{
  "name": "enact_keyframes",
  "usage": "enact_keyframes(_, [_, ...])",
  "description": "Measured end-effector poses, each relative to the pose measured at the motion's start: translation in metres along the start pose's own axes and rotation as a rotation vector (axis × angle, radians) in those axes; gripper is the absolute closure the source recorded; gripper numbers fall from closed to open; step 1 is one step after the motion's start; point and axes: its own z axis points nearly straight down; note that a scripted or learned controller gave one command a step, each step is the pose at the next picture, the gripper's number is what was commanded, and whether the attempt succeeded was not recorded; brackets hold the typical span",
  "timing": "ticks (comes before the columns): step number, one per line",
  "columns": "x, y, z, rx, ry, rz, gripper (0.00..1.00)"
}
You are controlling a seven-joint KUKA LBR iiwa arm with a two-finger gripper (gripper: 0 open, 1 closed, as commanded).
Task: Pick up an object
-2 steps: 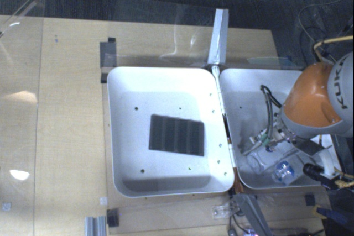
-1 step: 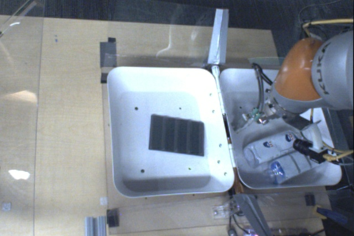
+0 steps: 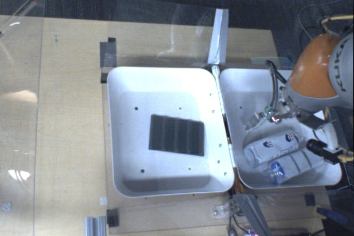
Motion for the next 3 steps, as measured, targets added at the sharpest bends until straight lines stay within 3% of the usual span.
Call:
enact_keyframes(1, [0.023, -0.019, 0.031, -0.004, -0.002, -0.148, 0.0])
enact_keyframes(2, [-0.022, 0.012, 0.022, 0.0, -0.001, -0.108, 0.0])
enact_keyframes(3, [-0.021, 0.11, 0.034, 0.021, 0.005, -0.119, 0.0])
